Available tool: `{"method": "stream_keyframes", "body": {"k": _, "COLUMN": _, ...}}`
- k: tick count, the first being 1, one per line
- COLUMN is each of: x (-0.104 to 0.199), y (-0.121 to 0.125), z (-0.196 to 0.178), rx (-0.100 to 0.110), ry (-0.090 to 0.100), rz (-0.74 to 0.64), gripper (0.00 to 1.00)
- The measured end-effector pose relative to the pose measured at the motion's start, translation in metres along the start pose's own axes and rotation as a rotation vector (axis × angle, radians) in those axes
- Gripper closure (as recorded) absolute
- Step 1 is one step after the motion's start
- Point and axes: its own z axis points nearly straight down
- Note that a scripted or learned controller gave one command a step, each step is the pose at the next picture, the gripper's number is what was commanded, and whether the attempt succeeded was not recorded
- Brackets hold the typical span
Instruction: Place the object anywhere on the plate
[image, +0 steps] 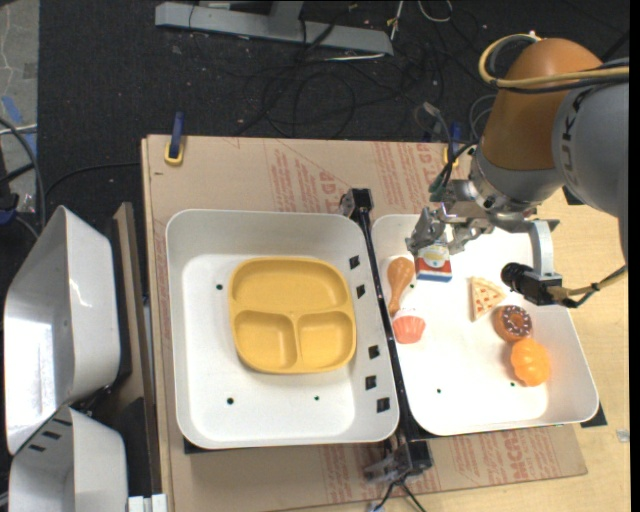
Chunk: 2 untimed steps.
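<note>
A yellow plate (292, 313) with three compartments lies in the left white bin (200, 400). My gripper (434, 238) hangs over the upper left part of the right bin (560, 405), directly above a small blue, white and red box (434, 266). Whether it touches the box I cannot tell. Close by in that bin lie a chicken drumstick (399, 278), a pink cupcake (408, 327), a pizza slice (485, 297), a chocolate donut (516, 322) and an orange (529, 362).
A black divider (378, 320) runs between the two bins. The bins rest on a cardboard sheet (260, 175). White containers (55, 300) stand at the far left. A black clamp and cable (530, 283) reach in over the right bin's right side.
</note>
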Motion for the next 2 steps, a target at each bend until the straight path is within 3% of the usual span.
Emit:
{"method": "stream_keyframes", "body": {"k": 1, "x": 0.043, "y": -0.015, "z": 0.006, "rx": 0.0, "ry": 0.0, "rz": 0.0, "gripper": 1.0}}
{"method": "stream_keyframes", "body": {"k": 2, "x": 0.104, "y": -0.036, "z": 0.001, "rx": -0.001, "ry": 0.001, "rz": -0.002, "gripper": 1.0}}
